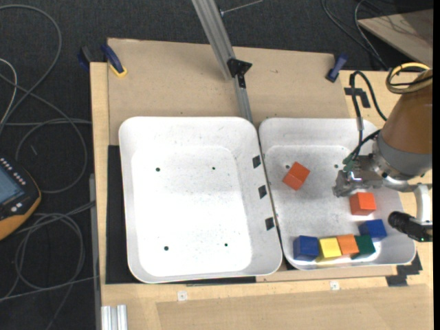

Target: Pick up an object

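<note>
we start with the bench (172, 81), which carries two shallow white bins: the left bin (137, 136) and the right bin (316, 126). the arm (409, 126) enters from three o'clock, grey with its orange band above the wrist, and hangs over the right bin's three o'clock side. the gripper (347, 183) sits low over the bin floor; we cannot tell how wide the claw stands, and we see nothing caught in it.

the candidates all lie in the right bin. one orange cube (296, 175) sits alone near the bin's centre, at about nine o'clock from the gripper and apart from it. a second orange block (363, 203) lies just beside the gripper at about five o'clock. along the six o'clock wall runs a row: blue cube (306, 247), yellow cube (331, 247), a small orange cube (348, 244) and a green piece (365, 247), with another blue block (373, 228) just above the row's end.

we judge the step in hand to be the approach, with no pick made yet. the next move, as we read it, calls for centring over one block, the near orange one being the likeliest, then descending squarely and closing on it.
</note>
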`<state>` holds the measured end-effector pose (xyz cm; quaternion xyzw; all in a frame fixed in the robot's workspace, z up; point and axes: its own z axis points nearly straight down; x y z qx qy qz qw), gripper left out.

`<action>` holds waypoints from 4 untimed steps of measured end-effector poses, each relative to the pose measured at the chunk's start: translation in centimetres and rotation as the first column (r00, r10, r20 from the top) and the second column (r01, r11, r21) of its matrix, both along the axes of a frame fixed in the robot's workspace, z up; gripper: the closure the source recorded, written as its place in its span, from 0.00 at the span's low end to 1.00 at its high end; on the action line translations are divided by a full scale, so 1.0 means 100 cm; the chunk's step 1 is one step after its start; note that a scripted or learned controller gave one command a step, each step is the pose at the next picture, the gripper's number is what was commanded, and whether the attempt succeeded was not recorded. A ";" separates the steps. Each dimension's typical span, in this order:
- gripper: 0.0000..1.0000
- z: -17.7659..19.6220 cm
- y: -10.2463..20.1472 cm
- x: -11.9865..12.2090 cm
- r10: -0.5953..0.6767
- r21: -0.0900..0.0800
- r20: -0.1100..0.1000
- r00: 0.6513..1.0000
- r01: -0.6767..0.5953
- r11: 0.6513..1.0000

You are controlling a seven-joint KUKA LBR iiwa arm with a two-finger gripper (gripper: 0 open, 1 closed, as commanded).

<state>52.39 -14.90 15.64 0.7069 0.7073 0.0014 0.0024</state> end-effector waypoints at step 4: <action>1.00 0.114 0.095 0.032 0.006 0.003 -0.003 1.000 -0.006 1.000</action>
